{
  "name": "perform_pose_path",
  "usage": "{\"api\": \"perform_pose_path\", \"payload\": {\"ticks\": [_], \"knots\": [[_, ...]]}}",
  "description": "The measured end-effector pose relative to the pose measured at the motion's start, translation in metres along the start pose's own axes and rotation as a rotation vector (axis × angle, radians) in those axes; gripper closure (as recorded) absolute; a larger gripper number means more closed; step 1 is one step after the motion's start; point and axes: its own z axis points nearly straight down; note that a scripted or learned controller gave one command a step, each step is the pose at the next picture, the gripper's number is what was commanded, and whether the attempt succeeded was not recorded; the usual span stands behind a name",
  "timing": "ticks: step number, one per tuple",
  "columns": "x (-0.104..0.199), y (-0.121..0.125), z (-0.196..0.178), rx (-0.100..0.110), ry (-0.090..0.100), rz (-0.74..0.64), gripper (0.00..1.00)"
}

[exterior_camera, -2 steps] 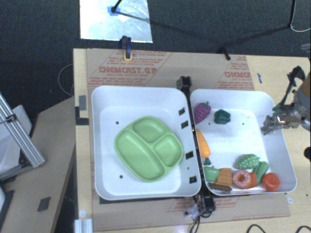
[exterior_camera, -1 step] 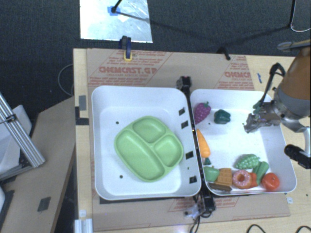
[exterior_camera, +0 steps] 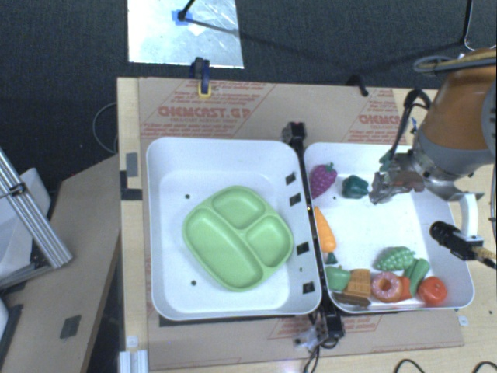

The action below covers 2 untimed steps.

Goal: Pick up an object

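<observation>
Claw (exterior_camera: 382, 189) hung low over the right bin (exterior_camera: 458, 231), near its upper middle, with the grey wrist and the orange band trailing away toward three o'clock. Whether anything sat in it could not be told; the tip was too small and dark to read.

Just at nine o'clock from the claw lay a small dark green pepper-like toy (exterior_camera: 355, 185), close beside it but seemingly apart. That looked the likeliest target. It appeared to be hollow plastic play food: light, stiff, smooth and rather slippery, not fragile. A pinch across its rounded body at the widest part should have served best, since its curved skin could squirt out of an off-centre grip.

Farther at nine o'clock sat a purple grape bunch (exterior_camera: 323, 179), knobbly and easier to bite. An orange carrot (exterior_camera: 324, 230) lay along the bin's left wall toward seven o'clock. Near the lower edge, at six o'clock, clustered green grapes (exterior_camera: 394, 259), a pink doughnut (exterior_camera: 386, 287) and a red tomato (exterior_camera: 432, 289), crowded together and awkward to single out.

The left bin (exterior_camera: 167, 177) held a green divided plate (exterior_camera: 237, 238).
</observation>
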Motion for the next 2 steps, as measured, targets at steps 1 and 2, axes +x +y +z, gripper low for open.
{"api": "perform_pose_path", "payload": {"ticks": [1, 2], "knots": [[0.057, 0.009, -0.008, 0.000, 0.001, -0.001, 1.00], [0.101, 0.016, 0.003, 0.002, 0.001, 0.001, 1.00]]}}
